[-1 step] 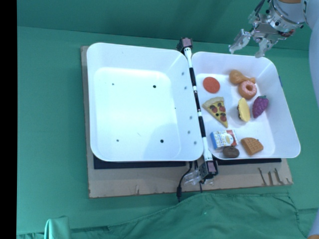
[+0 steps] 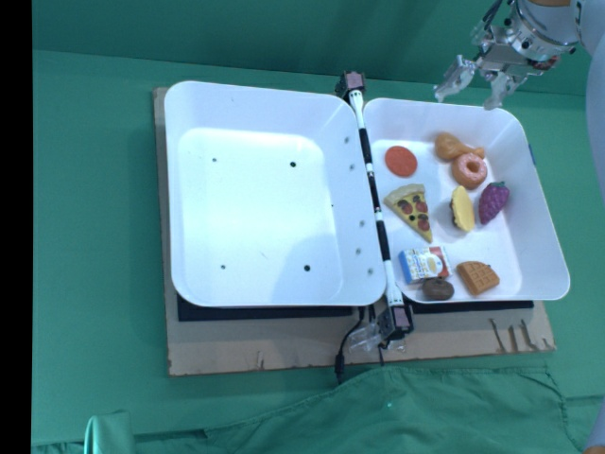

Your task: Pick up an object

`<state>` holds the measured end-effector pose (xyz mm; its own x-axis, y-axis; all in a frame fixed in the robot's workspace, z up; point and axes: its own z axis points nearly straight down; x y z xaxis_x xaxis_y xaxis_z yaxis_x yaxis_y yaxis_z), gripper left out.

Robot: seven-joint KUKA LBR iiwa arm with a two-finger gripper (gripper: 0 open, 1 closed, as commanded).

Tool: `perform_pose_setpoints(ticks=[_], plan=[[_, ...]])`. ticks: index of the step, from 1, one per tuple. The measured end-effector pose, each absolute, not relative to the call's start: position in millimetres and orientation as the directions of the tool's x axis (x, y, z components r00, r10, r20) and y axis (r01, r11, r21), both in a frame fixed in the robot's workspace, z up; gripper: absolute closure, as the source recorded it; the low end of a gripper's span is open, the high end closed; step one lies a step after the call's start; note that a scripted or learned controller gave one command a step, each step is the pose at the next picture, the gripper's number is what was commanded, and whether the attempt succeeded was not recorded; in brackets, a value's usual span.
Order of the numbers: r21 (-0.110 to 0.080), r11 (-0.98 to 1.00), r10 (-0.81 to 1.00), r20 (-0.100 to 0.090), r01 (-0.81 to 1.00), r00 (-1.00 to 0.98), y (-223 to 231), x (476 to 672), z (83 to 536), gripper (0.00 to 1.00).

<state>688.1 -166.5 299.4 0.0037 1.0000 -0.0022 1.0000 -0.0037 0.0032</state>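
Gripper (image 2: 475,77) spread open, empty, hovering above right white bin's (image 2: 544,225) far rim. Candidate picks all clustered in that bin: glazed toy donut (image 2: 469,169), purple plastic grapes (image 2: 492,201), pizza slice (image 2: 412,209). Height suggests approach staging, no descent yet.

Green cloth (image 2: 95,206) covered the table and backdrop; a brown cardboard sheet (image 2: 284,353) lay flat on it; lighting was even.
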Motion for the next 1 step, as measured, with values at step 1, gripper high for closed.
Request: perform_pose_setpoints(ticks=[1], plan=[[-0.002, -0.004, 1.000, -0.003, 1.000, 0.004, -171.9, 678.7, 249.0, 0.00]])
